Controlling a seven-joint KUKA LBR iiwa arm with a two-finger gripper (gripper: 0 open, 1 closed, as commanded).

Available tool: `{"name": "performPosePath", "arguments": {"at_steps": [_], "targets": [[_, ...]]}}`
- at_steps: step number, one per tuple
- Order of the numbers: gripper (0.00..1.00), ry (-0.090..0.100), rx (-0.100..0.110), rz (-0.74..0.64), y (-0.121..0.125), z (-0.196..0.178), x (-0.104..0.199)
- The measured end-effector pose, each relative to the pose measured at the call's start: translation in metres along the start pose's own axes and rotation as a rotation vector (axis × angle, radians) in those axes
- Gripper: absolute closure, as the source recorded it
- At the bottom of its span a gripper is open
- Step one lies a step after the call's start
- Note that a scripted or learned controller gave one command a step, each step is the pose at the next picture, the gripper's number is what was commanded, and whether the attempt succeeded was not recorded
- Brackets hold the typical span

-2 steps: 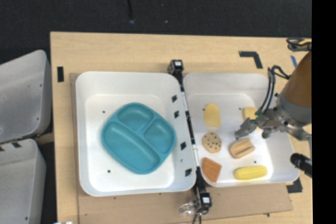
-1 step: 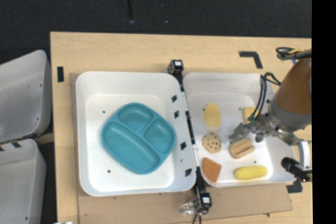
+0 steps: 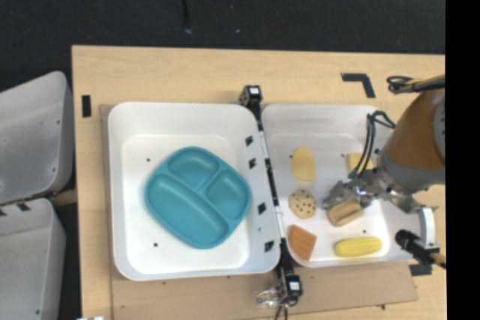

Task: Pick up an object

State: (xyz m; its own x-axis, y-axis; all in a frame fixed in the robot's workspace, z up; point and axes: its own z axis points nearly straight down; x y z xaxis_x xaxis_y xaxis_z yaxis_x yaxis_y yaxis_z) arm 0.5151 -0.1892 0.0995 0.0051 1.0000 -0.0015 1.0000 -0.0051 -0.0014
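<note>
The right bin [image 3: 322,116] holds several food items: a pale yellow oval piece [image 3: 303,164], a speckled cookie [image 3: 302,203], an orange wedge [image 3: 302,242], a yellow corn cob [image 3: 358,246], a tan bread-like piece [image 3: 346,214] and a small yellow piece [image 3: 355,160] partly hidden by the arm. My gripper [image 3: 341,198] reaches in from the right and sits low over the tan piece, touching or just above its upper left end. The arm's orange band [image 3: 417,139] is above it.
The left bin [image 3: 124,124] holds a teal divided plate [image 3: 198,195]. A clamp-lined divider [image 3: 264,176] separates the bins. Cables [image 3: 373,139] hang by the wrist. Wooden bench [image 3: 187,71] surrounds the bins; grey panels [image 3: 34,139] stand at far left.
</note>
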Motion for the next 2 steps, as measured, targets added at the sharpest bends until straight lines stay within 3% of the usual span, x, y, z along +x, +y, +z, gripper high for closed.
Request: {"name": "performPosePath", "arguments": {"at_steps": [1, 2], "targets": [[1.00, -0.001, -0.005, 0.006, 0.001, -0.012, -0.001], [1.00, -0.002, -0.008, 0.001, -0.001, -0.067, -0.013]]}}
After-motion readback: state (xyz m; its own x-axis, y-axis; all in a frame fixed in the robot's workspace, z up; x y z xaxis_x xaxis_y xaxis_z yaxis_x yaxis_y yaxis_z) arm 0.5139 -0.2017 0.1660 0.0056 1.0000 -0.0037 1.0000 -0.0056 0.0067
